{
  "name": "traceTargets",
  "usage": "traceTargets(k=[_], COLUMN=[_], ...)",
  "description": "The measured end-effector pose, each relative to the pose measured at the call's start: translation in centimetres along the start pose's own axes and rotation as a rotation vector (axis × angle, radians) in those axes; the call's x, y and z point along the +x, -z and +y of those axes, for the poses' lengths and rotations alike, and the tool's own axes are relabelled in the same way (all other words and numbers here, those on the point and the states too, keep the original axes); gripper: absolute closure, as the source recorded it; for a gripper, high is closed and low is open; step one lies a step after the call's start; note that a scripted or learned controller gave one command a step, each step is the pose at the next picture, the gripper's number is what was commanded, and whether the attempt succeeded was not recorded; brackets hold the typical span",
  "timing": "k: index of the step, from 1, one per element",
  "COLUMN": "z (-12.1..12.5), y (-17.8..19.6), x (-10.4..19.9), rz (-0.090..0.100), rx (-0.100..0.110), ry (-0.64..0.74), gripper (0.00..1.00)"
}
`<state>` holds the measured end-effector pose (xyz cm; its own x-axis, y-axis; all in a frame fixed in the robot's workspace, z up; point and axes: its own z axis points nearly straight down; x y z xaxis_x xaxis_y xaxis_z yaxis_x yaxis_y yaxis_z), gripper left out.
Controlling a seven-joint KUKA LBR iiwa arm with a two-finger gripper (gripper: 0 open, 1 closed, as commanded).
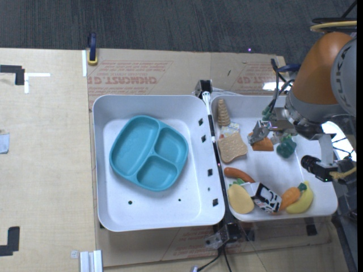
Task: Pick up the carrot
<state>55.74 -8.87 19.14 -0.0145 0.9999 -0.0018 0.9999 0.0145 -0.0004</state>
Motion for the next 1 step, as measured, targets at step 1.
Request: traceTargets(k=[1], z=[0.92], y=[-0.10], x=[4.34], rz=[-0.002], rx=[0.003], ry=[-0.411], gripper=[1.00])
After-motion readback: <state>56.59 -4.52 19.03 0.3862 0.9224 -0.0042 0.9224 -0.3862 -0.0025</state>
